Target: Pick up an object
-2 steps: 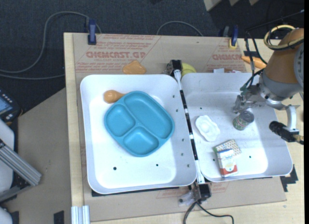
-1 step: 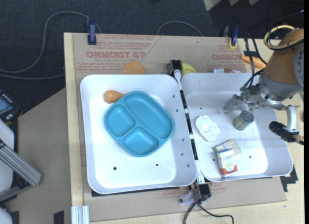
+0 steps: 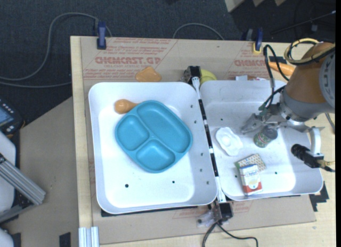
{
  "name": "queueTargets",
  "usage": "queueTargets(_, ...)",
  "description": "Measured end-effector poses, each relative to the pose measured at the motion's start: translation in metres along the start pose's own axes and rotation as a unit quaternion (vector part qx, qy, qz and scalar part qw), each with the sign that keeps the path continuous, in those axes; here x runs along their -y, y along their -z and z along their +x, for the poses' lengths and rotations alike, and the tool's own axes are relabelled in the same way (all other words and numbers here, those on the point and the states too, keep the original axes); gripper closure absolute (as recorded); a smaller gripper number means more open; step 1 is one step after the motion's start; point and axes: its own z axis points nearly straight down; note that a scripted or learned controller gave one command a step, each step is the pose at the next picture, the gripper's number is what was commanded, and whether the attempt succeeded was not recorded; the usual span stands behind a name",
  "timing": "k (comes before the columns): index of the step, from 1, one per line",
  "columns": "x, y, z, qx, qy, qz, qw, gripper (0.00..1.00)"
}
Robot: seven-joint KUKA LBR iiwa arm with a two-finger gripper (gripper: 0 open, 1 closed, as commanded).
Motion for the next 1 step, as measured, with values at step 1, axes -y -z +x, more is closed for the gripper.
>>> queueTargets(1, -0.0260, 0.0001, -0.0356, 0.002, -0.001, -0.003, 1.0000, 0.00)
